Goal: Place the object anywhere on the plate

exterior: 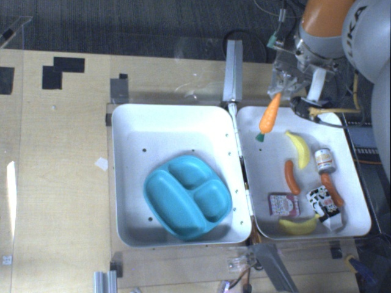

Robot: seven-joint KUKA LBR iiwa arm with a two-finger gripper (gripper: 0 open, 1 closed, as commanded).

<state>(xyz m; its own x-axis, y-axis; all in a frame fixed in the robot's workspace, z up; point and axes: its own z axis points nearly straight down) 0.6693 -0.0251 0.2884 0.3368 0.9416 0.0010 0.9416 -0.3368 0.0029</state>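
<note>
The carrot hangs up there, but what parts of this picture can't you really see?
- Top of the carrot, camera view: hidden among the gripper parts, so the grip itself cannot be judged.
- Small can label: too small to read.
- Black-and-white carton: print too blurry.
- Arm: cut off by the top edge.

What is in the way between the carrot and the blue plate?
Nothing visible stands on that path. The carrot hangs from the gripper over the back left corner of the right bin. The blue plate lies in the left bin. Between them are just the bins' low walls, and the carrot appears lifted above them.
</note>
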